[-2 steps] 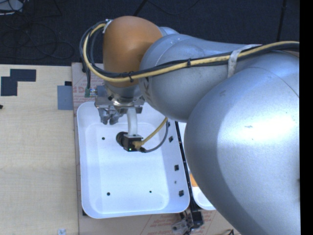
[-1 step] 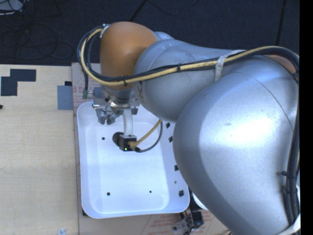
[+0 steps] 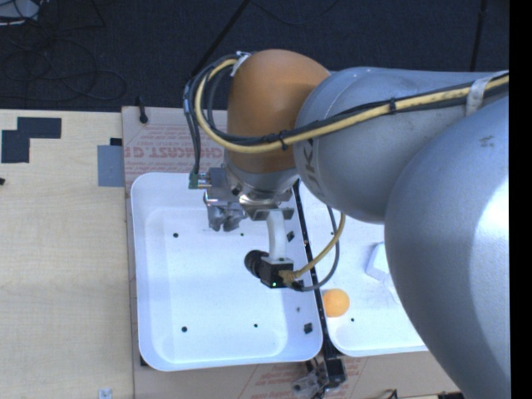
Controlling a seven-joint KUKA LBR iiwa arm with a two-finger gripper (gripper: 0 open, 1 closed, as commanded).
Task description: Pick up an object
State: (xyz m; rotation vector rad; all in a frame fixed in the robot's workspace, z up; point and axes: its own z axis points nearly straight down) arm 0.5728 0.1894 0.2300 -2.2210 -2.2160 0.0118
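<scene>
Orange ball (image 3: pixel 336 302) in right bin (image 3: pixel 366 344); gripper (image 3: pixel 224 221) above left bin (image 3: pixel 158 306), apart

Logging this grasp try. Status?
Gripper over left bin, nothing visibly held. Ball in right bin, untouched. Arm hides much of right bin.

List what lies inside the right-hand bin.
An orange ball sits by the left wall of the right-hand bin, with a pale object beyond it, partly covered. The grey arm hides most of the bin, so anything else cannot be seen.
</scene>
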